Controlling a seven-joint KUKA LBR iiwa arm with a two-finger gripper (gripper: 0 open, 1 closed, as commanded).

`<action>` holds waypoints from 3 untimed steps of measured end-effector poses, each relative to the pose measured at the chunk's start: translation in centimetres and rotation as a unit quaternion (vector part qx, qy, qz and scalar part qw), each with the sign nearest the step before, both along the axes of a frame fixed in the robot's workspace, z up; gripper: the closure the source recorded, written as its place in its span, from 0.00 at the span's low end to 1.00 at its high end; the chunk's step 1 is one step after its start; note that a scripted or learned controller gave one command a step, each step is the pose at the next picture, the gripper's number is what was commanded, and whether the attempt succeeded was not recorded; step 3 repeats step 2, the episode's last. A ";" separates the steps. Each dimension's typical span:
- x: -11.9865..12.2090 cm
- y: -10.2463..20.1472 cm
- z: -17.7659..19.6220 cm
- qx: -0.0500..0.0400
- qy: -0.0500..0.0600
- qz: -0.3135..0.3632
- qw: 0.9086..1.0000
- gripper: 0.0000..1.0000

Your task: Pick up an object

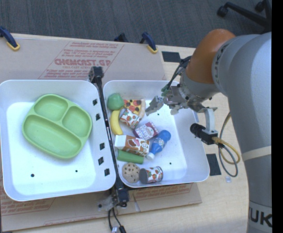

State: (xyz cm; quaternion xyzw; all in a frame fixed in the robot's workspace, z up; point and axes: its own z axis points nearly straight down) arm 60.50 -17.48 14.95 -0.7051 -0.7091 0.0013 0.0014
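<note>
Hovering over right bin [199, 166], tool [157, 104] spread wide, grasping nothing. Candidate objects crowded at bin's left: snack packet [132, 111], banana [115, 122], blue bottle [160, 141]. Risk: tight clutter, so fingers may straddle two items or nudge pile, slipping off packet.

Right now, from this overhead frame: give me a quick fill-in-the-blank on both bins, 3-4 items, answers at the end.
1. The green divided plate lies in the ____ bin of the view.
2. The banana lies just below a round ____ ball.
3. The cookie lies at the near end of the ____ bin, beside a small can.
4. The tool hangs over the ____ bin.

Missing words: left; green; right; right
</note>
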 end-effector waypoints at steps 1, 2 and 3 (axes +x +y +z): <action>5.3 -0.7 -5.5 0.000 -0.002 0.001 1.000 0.00; 5.4 -0.6 -4.4 0.001 -0.002 0.003 1.000 1.00; 5.4 -0.6 -4.4 0.001 -0.002 0.003 1.000 1.00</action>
